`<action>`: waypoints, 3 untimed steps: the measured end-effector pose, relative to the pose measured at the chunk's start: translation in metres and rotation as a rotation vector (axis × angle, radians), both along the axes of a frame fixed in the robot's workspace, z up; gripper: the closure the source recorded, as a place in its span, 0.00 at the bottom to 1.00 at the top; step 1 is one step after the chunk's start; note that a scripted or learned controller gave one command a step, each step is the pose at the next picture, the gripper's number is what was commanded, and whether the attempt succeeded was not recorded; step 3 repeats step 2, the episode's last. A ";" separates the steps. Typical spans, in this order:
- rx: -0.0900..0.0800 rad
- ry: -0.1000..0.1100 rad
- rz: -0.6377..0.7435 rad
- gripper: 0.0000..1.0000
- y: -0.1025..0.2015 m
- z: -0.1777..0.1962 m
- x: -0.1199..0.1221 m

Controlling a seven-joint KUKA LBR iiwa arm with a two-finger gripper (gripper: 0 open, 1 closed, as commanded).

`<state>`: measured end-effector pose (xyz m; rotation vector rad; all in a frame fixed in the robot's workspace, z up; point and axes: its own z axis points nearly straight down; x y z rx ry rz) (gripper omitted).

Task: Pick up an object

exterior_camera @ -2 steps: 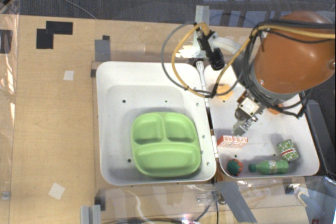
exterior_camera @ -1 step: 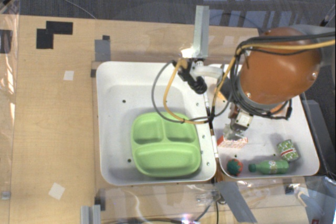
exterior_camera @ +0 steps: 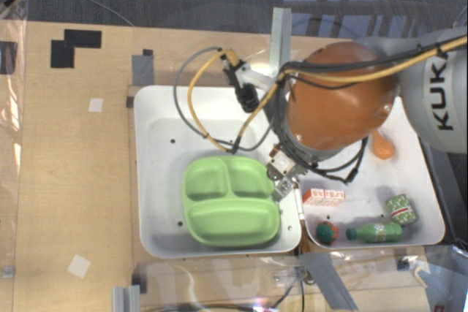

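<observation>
Green plastic, moulded into a three-part tray (exterior_camera: 232, 202), is the thing nearest the gripper (exterior_camera: 284, 183), so I judge it the likely pick. It lies flat in the left bin (exterior_camera: 157, 157), towards that bin's near right corner, its right edge close to the wall shared with the right bin (exterior_camera: 428, 223).

The gripper sits at the tray's upper right corner, under the arm's orange band (exterior_camera: 336, 95). Whether the jaws are parted or closed I cannot tell; they are too small and partly hidden by the wrist.

The tray looks stiff, light and smooth. Lying flat, it offers no body to pinch; the raised rim or a divider ridge is the only hold, and a shallow bite there could slip on glossy plastic or tip the tray as it lifts. A rim grip near the middle of one side would balance better than a corner.

Right of the tray, in the other bin, lie a red-and-white packet (exterior_camera: 324, 196), a green bottle (exterior_camera: 375, 231), a small can (exterior_camera: 401, 208), a round fruit (exterior_camera: 325, 231) and an orange piece (exterior_camera: 383, 146). All look light too.
</observation>
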<state>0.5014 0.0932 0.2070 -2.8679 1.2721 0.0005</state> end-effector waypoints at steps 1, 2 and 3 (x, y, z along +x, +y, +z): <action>-0.002 -0.004 0.399 1.00 -0.001 0.059 -0.002; -0.003 0.000 0.630 1.00 -0.063 0.025 0.011; -0.003 0.000 0.630 1.00 -0.063 0.025 0.011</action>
